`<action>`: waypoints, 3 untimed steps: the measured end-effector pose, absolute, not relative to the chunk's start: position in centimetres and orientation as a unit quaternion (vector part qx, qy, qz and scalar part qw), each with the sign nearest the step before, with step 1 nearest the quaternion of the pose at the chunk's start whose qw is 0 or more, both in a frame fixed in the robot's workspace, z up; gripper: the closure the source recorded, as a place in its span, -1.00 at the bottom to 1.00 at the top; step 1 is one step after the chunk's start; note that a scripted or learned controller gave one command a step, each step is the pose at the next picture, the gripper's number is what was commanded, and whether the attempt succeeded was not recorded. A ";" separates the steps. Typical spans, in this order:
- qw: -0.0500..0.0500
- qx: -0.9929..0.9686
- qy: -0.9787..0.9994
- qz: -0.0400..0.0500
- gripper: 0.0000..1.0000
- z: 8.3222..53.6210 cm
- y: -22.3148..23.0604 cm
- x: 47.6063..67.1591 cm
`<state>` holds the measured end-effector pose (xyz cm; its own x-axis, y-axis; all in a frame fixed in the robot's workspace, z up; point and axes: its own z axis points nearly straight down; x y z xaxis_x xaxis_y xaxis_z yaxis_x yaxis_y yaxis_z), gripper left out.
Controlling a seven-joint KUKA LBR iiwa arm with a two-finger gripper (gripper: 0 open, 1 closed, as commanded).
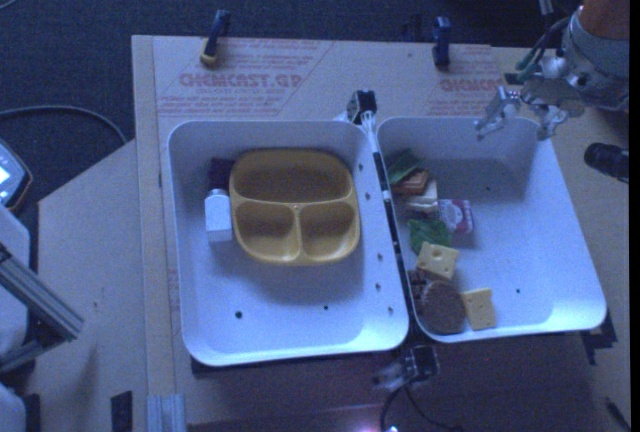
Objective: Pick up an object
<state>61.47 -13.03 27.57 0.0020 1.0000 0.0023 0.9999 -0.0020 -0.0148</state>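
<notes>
At the near edge of the right bin (pixel 560 260) lie a round brown cookie-like piece (pixel 441 307) and, just to its right, a small yellow cheese wedge (pixel 480 308). A little farther and to the left sits a second yellow cheese block (pixel 438 260) with holes in it, touching a green leaf-shaped piece (pixel 428 233) just beyond it. To the right of the leaf is a small pink and white packet (pixel 455 215). Farther still, against the bin's left wall, a stacked sandwich-like toy (pixel 416 188) rests beside another green piece (pixel 402 163). All of these things crowd the left side of the right bin; its right half is bare white.

In the left bin (pixel 190 320) a yellow divided plate (pixel 295 204) with three compartments lies near the middle. A small white bottle (pixel 218 215) stands touching the plate's left rim, with a dark object (pixel 220 168) just beyond it that is too dim to make out.

Both bins sit side by side on the table (pixel 150 170), whose far strip bears red printed lettering and two clamps (pixel 214 36).

At the far right corner of the right bin hangs the hand (pixel 520 110), well apart from the cluster of food pieces. Its two fingers (pixel 490 120) are spread apart, pointing down over the bin's far wall, with nothing between them. The grey arm (pixel 600 60) enters from the far right.
</notes>
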 end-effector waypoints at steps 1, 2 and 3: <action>0.001 -0.707 -0.707 0.000 -1.00 28.4 -13.0 61.7; 0.003 -0.707 -0.707 0.002 -1.00 22.1 -12.8 61.2; 0.003 -0.707 -0.707 0.002 -1.00 17.5 -12.1 60.8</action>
<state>60.84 -12.13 17.52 0.0007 1.0000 0.0020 1.0000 -0.0007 -0.0073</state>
